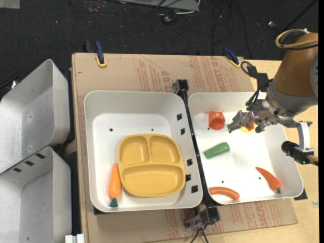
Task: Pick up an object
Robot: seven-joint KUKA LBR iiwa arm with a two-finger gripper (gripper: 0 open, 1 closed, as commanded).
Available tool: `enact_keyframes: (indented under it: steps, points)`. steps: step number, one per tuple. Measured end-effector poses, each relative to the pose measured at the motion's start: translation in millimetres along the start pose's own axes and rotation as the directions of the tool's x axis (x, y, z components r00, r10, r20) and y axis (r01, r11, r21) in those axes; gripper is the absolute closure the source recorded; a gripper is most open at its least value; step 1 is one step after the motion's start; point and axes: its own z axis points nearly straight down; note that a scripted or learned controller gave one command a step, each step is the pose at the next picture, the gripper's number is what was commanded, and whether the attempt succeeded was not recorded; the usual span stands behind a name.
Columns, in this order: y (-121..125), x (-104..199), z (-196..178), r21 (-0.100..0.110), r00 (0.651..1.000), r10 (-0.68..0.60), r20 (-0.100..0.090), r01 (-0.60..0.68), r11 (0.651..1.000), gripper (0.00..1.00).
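End effector (pixel 246 122) low over the right bin (pixel 290 135), nr its far edge, w/ a small yellow obj (pixel 248 127) right at its tips. Can't tell if obj is gripped or just beneath; finger state not readable.

Red cup (pixel 216 120) just beside, toward bin's inner wall; green cylinder (pixel 216 150) mid-bin.

Left bin (pixel 96 135): yellow plate (pixel 151 165), carrot (pixel 115 182) at its side.

Risks, as judged:
- yellow obj small, may slip or squirt out on closing
- tips could nudge red cup
- lift may come up w/o obj
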Motion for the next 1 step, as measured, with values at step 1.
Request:
enact_keyframes:
  steps: [1]
  points:
    - [-9.9, -4.7, 55.3, 0.005, 1.000, 0.003, -0.001, -0.003, 1.000, 0.00]
